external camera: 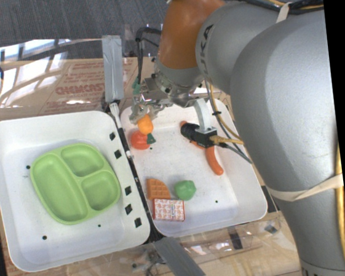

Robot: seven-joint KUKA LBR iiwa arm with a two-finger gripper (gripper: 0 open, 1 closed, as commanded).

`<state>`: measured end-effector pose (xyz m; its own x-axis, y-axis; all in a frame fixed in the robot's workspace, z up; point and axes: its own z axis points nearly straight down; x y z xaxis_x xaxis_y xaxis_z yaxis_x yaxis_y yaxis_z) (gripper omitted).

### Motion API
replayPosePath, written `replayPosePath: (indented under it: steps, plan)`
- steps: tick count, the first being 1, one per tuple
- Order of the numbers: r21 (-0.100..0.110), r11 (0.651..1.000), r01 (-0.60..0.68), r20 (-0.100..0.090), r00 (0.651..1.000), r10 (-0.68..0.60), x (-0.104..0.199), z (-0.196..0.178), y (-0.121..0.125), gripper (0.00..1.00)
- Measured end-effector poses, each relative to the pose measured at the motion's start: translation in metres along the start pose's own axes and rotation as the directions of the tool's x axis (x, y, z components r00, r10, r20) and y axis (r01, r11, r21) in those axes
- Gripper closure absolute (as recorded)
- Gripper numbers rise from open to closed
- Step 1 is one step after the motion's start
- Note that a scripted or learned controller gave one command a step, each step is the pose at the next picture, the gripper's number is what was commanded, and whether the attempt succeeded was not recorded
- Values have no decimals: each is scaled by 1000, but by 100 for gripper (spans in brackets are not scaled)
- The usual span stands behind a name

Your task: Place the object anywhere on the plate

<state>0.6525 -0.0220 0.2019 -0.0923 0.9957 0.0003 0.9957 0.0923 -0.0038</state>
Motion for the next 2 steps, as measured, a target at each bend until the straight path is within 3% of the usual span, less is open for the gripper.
replayPosePath:
  steps: [1,2]
  plan:
    - [2,997,73,0,997,-73,61,11,-58,100]
    - [1,997,72,0,997,-72,61,11,-58,0]
